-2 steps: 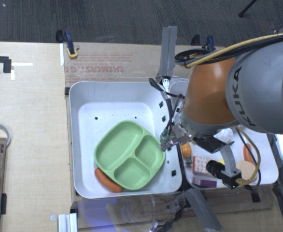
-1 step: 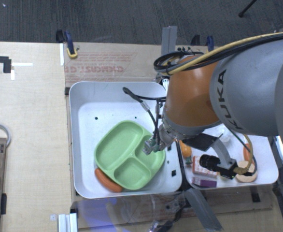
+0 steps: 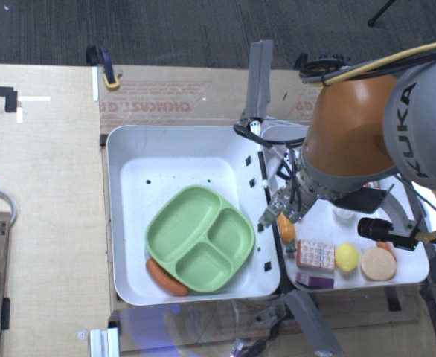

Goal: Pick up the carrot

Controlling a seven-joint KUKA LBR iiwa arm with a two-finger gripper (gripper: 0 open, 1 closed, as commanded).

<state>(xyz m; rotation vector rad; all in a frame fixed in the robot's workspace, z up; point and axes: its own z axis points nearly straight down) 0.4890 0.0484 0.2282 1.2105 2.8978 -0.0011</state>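
White right bin [image 3: 415, 274], small orange carrot [image 3: 286, 228] below tool [image 3: 286, 208], grip state unclear

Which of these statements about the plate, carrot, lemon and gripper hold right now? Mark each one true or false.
1. The green plate lies in the left bin. True.
2. The carrot rests on the green plate. False: it is in the right bin, close to its left wall.
3. The lemon sits between the small box and the round tan item. True.
4. The gripper is over the middle of the left bin. False: it is by the wall between the bins, just above the carrot.
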